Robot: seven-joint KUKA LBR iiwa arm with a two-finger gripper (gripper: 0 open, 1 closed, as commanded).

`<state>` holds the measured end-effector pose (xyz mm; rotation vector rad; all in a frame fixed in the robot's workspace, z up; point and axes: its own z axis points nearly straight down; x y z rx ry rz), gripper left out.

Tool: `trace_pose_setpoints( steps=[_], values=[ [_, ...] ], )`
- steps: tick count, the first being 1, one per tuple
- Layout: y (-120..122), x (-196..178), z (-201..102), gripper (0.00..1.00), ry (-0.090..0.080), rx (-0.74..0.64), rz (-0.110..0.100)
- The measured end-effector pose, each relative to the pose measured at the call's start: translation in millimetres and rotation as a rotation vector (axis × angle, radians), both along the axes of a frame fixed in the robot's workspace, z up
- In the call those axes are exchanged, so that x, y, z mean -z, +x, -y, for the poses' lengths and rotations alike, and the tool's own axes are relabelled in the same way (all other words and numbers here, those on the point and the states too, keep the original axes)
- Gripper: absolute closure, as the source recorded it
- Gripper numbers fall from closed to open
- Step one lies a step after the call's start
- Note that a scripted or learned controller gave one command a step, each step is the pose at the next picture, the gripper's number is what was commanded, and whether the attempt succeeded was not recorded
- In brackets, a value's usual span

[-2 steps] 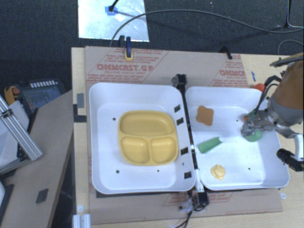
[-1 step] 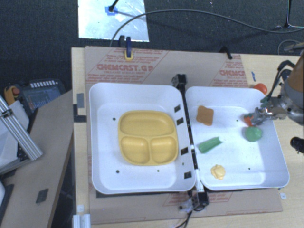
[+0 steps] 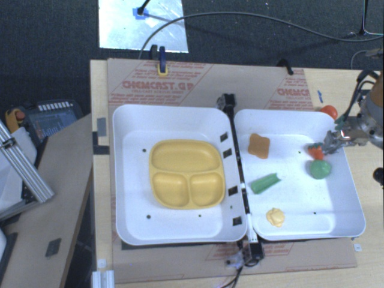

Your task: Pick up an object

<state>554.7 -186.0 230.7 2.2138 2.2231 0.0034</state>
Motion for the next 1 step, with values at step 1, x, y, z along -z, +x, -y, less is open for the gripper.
trace_pose_setpoints(
  steps=[1],
  values=[
    [9.8,10.2,-50.5,1.0,0.003,-0.004,-0.002]
  ],
)
